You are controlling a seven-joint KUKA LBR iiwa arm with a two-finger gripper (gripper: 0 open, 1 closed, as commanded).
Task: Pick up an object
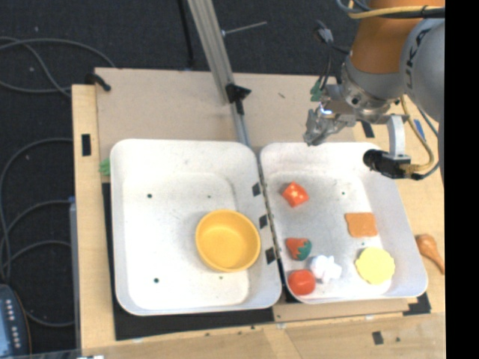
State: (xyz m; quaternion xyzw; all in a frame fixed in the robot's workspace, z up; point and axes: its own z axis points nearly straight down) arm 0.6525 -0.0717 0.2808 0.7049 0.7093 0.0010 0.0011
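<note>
Camera view has the gripper [317, 131] hovering over the right bin's [338, 169] far rim, jaw state impossible to tell. Nearest target, the orange-red piece [295, 194], lies in that bin toward its divider-side wall; a descent there risks clipping that wall.

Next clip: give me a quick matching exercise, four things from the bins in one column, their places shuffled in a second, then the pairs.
Things:
1. yellow bowl
2. orange square piece
3. yellow disc
4. gripper

Places:
A. right bin, near right corner
B. above the right bin's far edge
C. left bin, near its right side
D. right bin, right side, just beyond the disc

Pairs: 1-C, 2-D, 3-A, 4-B
</note>
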